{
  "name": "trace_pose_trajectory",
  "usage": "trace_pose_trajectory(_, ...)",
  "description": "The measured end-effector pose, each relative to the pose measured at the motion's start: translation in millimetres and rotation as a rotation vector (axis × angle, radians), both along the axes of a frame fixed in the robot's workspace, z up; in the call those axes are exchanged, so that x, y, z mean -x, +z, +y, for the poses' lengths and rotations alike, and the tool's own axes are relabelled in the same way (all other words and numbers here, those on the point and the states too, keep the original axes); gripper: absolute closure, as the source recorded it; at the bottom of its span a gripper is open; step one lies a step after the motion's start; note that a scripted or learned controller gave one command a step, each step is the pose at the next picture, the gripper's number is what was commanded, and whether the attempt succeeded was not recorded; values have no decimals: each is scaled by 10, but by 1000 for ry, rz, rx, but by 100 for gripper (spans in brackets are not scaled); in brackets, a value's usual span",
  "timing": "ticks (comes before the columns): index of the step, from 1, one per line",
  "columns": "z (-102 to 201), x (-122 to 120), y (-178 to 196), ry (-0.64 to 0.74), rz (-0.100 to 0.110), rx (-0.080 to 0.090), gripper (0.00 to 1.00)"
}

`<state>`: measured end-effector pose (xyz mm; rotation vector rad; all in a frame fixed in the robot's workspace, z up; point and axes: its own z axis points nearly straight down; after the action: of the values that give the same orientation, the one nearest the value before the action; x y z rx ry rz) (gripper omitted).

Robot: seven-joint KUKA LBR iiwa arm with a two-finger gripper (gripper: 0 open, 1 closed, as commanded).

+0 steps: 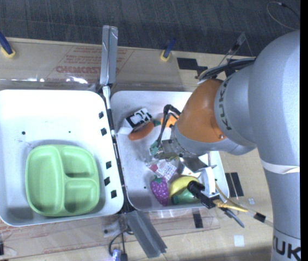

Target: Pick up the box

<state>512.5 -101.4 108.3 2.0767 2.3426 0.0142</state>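
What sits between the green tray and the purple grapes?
In the camera view, bare floor of the left bin, then the two bins' adjoining rims, separate the green tray from the purple grapes.

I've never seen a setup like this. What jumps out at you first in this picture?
The big grey arm with its orange band looms over the right bin, reaching into a jumble of small items, including a purple toy fruit. In the left bin lies a green divided tray.

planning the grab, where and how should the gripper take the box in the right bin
Grip the box across its short sides, coming down from above. It lies tilted near the right bin back-left corner, its top face exposed. The carrot touches its near edge, so closing across the other sides looks safer.
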Motion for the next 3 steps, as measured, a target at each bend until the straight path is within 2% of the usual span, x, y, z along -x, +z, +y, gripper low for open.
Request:
trace_pose_trajectory(1,1,0,0,0,0,0,0)
trace_pose_trajectory(2,-220,66,-98,-42,1,-2,0)
trace_pose_trajectory(3,-250,60,10,-41,-1,3,100)
